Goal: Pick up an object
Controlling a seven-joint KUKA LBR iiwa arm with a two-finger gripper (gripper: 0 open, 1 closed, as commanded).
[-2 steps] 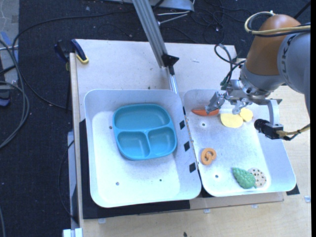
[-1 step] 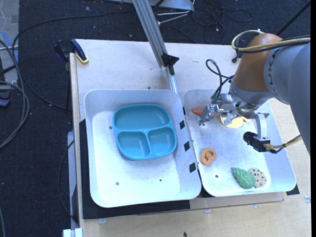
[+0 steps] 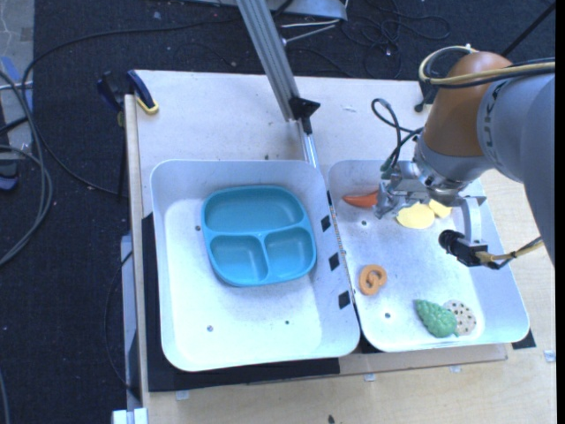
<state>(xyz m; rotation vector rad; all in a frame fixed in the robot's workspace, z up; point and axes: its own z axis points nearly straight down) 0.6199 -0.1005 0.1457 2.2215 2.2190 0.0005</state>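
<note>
Right bin [image 3: 494,263] holds the pickable stuff. Orange carrot-like piece [image 3: 359,200] lies at the bin's far left, just beside the hand [image 3: 395,203]. Yellow piece [image 3: 417,216] sits right under the wrist, partly covered by it, touching or nearly touching the hand on its right side. Hand is low over the bin's far end, between those two; can't tell how far its grip is spread or whether it has anything. Nearer the camera: small orange pretzel [image 3: 372,279] near the bin's left wall, well apart from the hand. Green lump [image 3: 436,317] and a speckled cookie [image 3: 461,317] lie touching each other at the near edge. Black fitting with cable [image 3: 465,249] hangs off the arm over mid-bin. Left bin [image 3: 177,325] carries a blue three-compartment tray [image 3: 259,235]. Both bins sit on the bench [image 3: 212,113].
</note>
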